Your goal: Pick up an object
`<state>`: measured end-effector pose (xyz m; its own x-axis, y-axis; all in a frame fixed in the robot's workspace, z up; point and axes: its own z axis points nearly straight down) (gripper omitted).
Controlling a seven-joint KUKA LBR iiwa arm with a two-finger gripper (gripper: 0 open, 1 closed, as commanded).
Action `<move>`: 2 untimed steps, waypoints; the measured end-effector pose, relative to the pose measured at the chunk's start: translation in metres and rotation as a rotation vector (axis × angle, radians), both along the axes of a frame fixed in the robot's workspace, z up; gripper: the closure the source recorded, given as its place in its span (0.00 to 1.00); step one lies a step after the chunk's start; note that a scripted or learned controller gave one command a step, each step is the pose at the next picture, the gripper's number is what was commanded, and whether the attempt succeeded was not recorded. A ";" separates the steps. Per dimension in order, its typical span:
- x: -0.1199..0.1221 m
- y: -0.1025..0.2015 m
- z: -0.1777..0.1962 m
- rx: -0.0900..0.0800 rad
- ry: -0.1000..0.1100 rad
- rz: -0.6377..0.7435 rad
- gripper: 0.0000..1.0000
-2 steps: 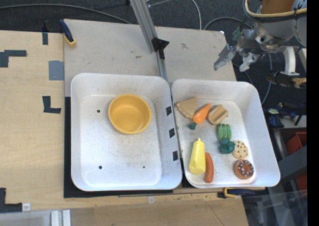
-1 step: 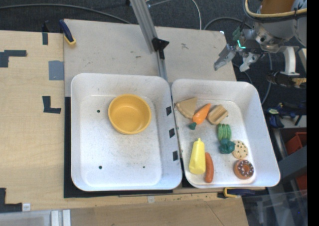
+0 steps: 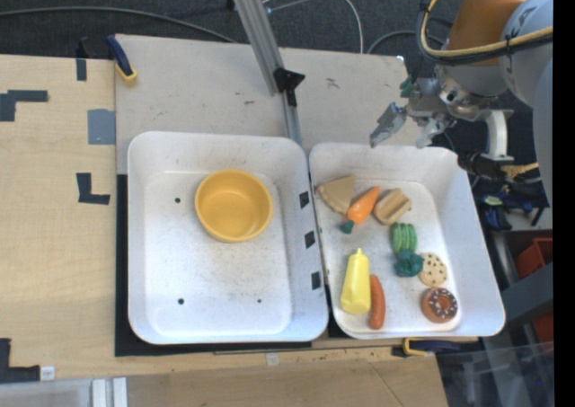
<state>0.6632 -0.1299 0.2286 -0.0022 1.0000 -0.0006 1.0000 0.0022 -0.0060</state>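
My gripper [image 3: 401,137] hangs over the far rim of the right bin [image 3: 467,216], open, with nothing between its fingers. Below it in that bin lie several toy foods: a tan bread wedge [image 3: 336,191], an orange carrot [image 3: 363,205], a brown bread roll [image 3: 392,206], a green pepper [image 3: 403,237], a dark green piece [image 3: 410,263], a cookie [image 3: 433,269], a chocolate donut [image 3: 439,305], a yellow bottle [image 3: 356,281] and a red sausage [image 3: 376,302]. A yellow bowl [image 3: 234,205] sits upright in the left bin [image 3: 153,252].
A slanted metal pole [image 3: 260,28] crosses the back of the bench and ends near the gap between the bins. Cables run behind the bench. A yellow-handled clamp [image 3: 121,59] grips the far left corner.
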 end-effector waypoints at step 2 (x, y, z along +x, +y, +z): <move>0.001 0.001 -0.110 0.000 0.000 0.000 0.00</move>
<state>0.6638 -0.1290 0.1185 -0.0018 1.0000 -0.0010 1.0000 0.0018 -0.0061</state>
